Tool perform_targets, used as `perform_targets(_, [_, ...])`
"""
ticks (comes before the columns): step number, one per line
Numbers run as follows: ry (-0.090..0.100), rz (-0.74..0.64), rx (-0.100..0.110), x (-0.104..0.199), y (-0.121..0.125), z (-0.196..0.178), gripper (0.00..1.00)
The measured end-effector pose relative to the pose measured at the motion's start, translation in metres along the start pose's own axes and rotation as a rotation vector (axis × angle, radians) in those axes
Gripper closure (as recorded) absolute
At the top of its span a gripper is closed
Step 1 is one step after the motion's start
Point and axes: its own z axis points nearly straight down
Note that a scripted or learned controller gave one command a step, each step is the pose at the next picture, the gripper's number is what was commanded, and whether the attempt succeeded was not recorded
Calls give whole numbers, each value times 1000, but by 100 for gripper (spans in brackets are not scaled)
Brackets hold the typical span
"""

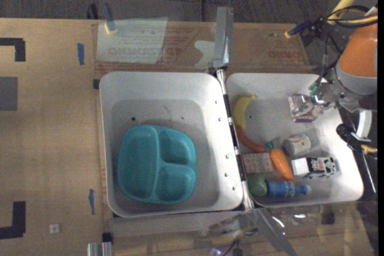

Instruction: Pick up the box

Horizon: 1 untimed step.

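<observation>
Bins sit side by side below me: the left bin holds a teal divided plate lying flat on its floor, and the right bin holds a scatter of small things. My gripper hangs over the upper right part of the right bin, and my arm, with its orange band, reaches in from the right edge. Whether my jaws stand apart or together I cannot tell; the metal parts blur together from this height, and I see nothing clearly between them.

The box, a small pinkish carton with a printed face, lies flat near the bin's left wall, in the lower half, well apart from my gripper. An orange carrot lies touching its right side, slanting down toward the front. Just below the box sits a green round fruit, and beside that a blue bottle lies on its side along the front wall. Above the box a red-orange chili pepper runs diagonally, and a yellow banana curves near the bin's upper left corner. A small pale can lies tipped over near the middle, and a black-and-white milk carton lies to the right of the carrot.
</observation>
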Motion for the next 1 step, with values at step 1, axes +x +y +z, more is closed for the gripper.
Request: perform_targets(1, [-1,-11,-1,36,0,-117,100])
